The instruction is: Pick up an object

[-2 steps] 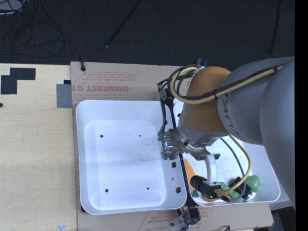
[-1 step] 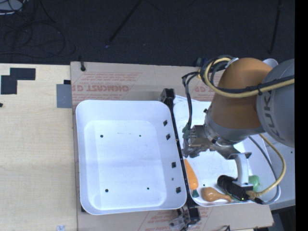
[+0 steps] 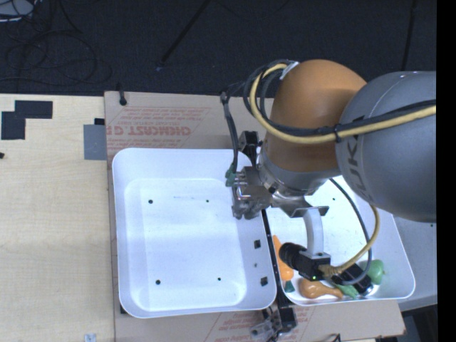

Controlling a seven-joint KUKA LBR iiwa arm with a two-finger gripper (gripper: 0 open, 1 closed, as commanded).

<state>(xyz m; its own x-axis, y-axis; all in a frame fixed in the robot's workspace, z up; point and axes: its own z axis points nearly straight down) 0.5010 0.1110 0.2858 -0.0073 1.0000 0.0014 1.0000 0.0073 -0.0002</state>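
Two white bins: arm (image 3: 335,134) crowds the right bin (image 3: 402,276), left bin (image 3: 185,241) lies open; finger state unclear.

Pretty clearly a robotics lab, not anyone's home. There's a big grey industrial arm (image 3: 388,144) with an orange band (image 3: 317,116) and cables (image 3: 306,135) looped around it, leaning over two shallow white bins (image 3: 125,191) sitting on cardboard (image 3: 164,123). The table (image 3: 50,212) is plain light wood with dark tape patches (image 3: 94,140), and wires (image 3: 43,20) trail across the dark floor behind it.
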